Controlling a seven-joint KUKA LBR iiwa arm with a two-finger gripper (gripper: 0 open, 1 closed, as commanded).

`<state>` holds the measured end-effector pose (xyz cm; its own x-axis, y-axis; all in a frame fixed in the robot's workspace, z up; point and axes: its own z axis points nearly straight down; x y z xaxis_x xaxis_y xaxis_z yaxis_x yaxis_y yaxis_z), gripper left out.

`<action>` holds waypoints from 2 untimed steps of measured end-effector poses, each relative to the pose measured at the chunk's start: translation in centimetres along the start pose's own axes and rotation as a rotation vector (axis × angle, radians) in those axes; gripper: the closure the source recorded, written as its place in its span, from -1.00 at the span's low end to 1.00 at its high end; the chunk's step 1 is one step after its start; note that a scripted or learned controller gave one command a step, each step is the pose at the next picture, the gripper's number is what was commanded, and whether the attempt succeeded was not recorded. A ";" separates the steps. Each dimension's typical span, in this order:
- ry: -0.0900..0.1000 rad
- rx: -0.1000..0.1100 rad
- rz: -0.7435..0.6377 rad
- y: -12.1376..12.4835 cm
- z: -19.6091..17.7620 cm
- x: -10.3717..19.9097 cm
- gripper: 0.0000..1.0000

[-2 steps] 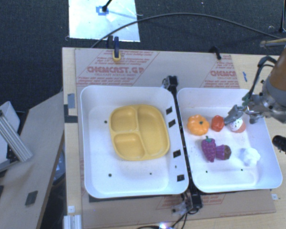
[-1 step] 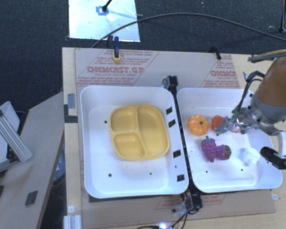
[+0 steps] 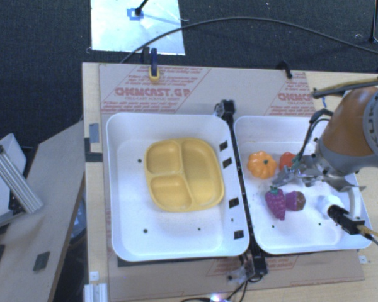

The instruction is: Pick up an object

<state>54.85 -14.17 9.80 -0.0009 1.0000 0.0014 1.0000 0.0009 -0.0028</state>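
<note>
Grapes (image 3: 275,202), purple, lie in the right bin (image 3: 302,241) just near-left of the tool (image 3: 288,176), which hangs low above them; whether it is open or closed I cannot tell. An orange pumpkin (image 3: 262,164) sits just left of the tool.

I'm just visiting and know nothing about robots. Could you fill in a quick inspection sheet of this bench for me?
Surface: bench bearing left bin and right bin.
Job's things: orange pumpkin, purple grapes, dark red piece, red piece, all in right bin.
Clutter: yellow divided plate in left bin.
Hand: hand low above the toys; grip unclear.
Cables: black cable arching behind bench.
Surroundings: dark floor, pale sheet.
</note>
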 end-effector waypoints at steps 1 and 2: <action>-0.001 -0.003 0.001 0.1 1.4 0.0 -1.00; -0.002 -0.005 0.001 0.1 0.3 0.0 1.00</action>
<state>54.99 -14.16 9.52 0.0001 1.0000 -0.0002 1.0000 -0.0001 0.0023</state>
